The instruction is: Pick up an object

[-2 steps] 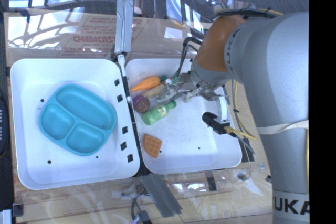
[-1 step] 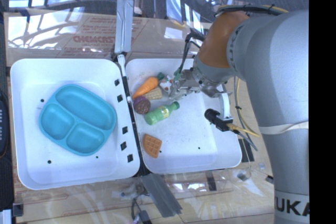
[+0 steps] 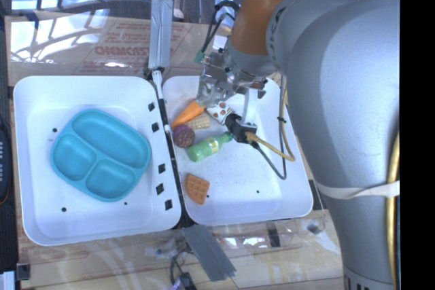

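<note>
Arm [image 3: 326,78] bent down over right bin [image 3: 285,197], above carrot [image 3: 187,113].

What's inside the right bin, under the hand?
The right bin holds a carrot, a purple round piece, a green bottle and a waffle. The hand covers whatever lies directly beneath it.

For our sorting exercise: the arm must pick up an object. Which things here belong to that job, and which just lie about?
Job: gripper, carrot, green bottle, waffle, purple round, right bin.

Lying about: blue plate, left bin, cardboard.
</note>
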Tool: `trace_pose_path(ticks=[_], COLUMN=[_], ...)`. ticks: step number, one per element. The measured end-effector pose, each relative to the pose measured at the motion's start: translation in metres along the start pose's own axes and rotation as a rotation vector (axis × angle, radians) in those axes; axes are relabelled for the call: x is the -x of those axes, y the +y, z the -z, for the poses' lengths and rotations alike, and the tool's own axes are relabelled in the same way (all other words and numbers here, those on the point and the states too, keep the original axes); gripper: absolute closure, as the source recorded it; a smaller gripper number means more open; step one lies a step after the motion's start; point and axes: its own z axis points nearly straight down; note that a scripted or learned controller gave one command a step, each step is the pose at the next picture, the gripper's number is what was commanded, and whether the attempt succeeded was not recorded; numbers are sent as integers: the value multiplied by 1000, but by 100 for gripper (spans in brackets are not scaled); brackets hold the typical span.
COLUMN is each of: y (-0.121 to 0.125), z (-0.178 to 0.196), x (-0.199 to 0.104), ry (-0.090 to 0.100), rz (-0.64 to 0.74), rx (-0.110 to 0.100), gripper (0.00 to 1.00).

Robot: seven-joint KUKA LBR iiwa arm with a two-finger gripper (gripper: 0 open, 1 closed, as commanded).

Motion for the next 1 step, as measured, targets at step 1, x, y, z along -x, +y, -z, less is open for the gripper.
trace_pose_path(ticks=[1], y=[-94], z=[10], x=[-50], ry=[-1], rz=[217], rx=[-7], gripper=[100])
